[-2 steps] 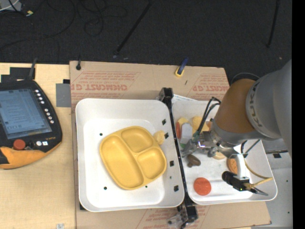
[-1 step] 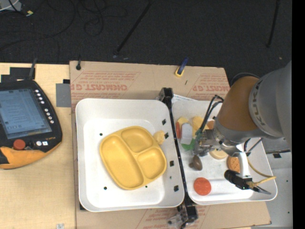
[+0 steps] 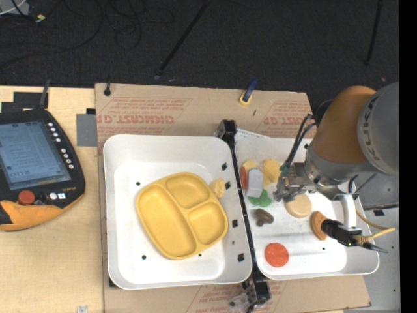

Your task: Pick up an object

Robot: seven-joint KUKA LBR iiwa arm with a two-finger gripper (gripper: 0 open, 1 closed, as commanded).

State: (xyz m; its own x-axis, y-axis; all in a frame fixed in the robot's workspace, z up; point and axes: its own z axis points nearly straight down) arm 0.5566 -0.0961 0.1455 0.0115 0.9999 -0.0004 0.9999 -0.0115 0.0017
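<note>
Camera view: gripper [image 3: 285, 189] low in right bin [image 3: 306, 266], among small toys near green piece [image 3: 257, 197]; grip state unclear. Step: reaching. Next: close on one toy, lift straight.

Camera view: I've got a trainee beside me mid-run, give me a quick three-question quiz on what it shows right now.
1. True or false: the yellow divided tray lies in the left bin.
2. Which item sits nearest the front edge of the right bin? A) the red disc B) the green piece C) the tan disc
3. Fill in: the handheld control pendant lies to the ____ of both bins.

Key: 1 true. 2 A. 3 left. The pincer hangs over the right bin, beside the tan disc.
</note>
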